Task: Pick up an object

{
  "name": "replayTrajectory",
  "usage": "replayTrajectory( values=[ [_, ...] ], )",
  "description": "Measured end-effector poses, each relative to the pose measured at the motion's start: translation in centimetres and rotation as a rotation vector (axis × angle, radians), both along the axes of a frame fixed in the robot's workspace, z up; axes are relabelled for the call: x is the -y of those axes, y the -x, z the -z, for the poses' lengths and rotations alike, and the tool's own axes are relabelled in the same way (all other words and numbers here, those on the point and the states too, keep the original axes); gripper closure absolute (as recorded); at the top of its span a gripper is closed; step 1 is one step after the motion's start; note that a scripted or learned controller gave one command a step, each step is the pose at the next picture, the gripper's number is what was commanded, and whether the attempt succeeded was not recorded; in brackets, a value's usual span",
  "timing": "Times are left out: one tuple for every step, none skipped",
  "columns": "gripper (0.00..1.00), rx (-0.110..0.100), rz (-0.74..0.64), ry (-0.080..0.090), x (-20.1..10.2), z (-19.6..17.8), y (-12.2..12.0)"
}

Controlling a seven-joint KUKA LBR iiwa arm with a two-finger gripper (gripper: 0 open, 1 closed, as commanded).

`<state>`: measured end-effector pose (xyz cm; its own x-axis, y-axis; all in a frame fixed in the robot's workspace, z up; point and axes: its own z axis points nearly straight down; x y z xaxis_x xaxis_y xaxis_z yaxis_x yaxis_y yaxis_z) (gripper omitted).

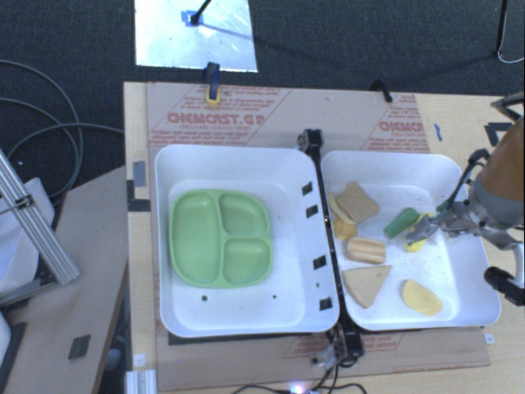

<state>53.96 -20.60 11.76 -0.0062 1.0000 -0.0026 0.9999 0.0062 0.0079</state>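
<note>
Camera view looks down on a worktop [271, 109] with two white bins side by side. One bin, the left bin [238, 162], holds a green plate [220, 238] with three parts. It sits toward that bin's left side, with bare white floor all around it and the most room on its right.

Next to it, the right bin [394, 167] holds the toy food. A bread slice [356, 203] lies near the wall between the bins, with a small yellow piece [344, 226] just below it. A bun [366, 250] lies under those, and a tan wedge [366, 285] sits near the front edge. A yellow chip [422, 297] lies near the front right corner. The back part of this bin is bare (lots of room there).

The gripper [428, 228] reaches in from the right, low over the bin's middle. It is right by a green block [401, 222] and a yellow bit [417, 241]. I cannot tell how its tips are set, or if it has hold of anything.
</note>
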Motion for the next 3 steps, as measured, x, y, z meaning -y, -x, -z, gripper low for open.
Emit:
replayTrajectory(
  values=[
    [0.00,-0.002,0.000,-0.001,0.0,3.3,-4.3],
    [1.00,-0.002,-0.001,-0.001,0.0,2.2,-4.2],
    [1.00,-0.002,-0.008,0.001,-11.3,3.2,-8.1]
  ],
)
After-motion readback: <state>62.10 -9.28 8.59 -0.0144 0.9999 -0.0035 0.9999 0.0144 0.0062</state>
